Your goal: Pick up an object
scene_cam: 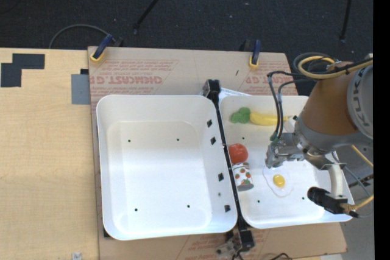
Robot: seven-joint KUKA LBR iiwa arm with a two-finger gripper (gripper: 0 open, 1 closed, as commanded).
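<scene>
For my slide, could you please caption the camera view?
Gripper above the right bin, near fried egg, tomato and banana.

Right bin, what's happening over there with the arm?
The arm reaches in from the right, and its gripper hangs over the right bin, just above a small yellow object on the bin floor. Nothing shows between its fingers. A red ball, a patterned cup, a green toy and a banana lie nearby in that bin.
</scene>
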